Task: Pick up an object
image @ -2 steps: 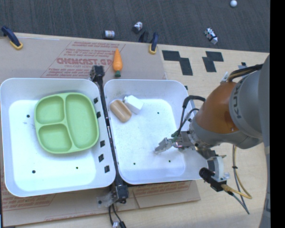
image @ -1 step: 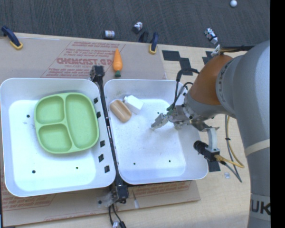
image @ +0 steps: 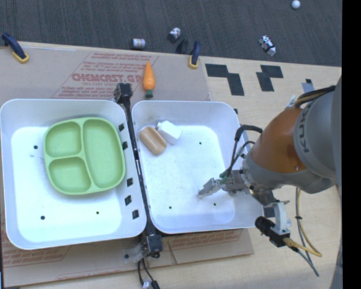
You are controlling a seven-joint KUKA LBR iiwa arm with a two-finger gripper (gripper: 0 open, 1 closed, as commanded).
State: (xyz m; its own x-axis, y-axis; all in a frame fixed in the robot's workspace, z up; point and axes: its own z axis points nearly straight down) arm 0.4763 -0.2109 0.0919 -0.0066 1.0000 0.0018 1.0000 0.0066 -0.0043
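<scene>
Camera view, from above at a slant: bench (image: 186,71) with cardboard sheeting, bearing two shallow white bins side by side. Arm (image: 301,146), grey with an orange band, enters from the right and reaches over the right bin's (image: 186,221) near right corner. Left bin (image: 24,221) holds a green three-compartment tray (image: 84,155). Right bin holds the candidate objects at its far left corner: a tan rounded piece (image: 152,140) and a white block (image: 169,130), touching or nearly so. An orange carrot-shaped item (image: 148,77) lies on the bench beyond the bins. Tool (image: 208,189) sits low over bare bin floor, well apart from both pieces; nothing is visible between its tips, and whether they are spread or pressed together cannot be told. Step in hand, as judged: approach, no grasp yet. Next move calls for travel toward the far left corner and descent onto one piece
</scene>
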